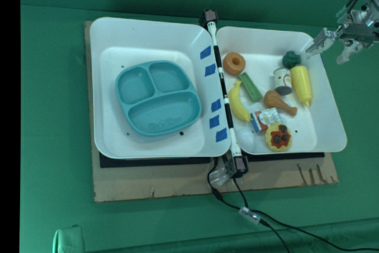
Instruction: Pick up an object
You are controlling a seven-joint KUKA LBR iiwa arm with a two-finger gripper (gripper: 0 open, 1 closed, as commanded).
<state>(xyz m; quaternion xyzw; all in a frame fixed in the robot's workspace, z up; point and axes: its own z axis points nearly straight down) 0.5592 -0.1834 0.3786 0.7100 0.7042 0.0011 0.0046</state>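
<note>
My gripper (pixel 333 49) hangs at the upper right, above the far right corner of the right bin (pixel 331 127), fingers spread open with nothing between them. Below and left of it the bin holds toy food: a dark green broccoli (pixel 291 58), a yellow mustard bottle (pixel 302 83), a small can (pixel 282 79), a brown drumstick (pixel 279 101), a doughnut (pixel 234 63), a green stick (pixel 250 86), a banana (pixel 238 102), a small carton (pixel 265 119) and a round tart (pixel 278 137).
The left bin (pixel 109 145) holds a teal three-part plate (pixel 157 98). A divider rail with blue tape (pixel 220 89) runs between the bins. Cables (pixel 260 222) trail off the cardboard base at the front.
</note>
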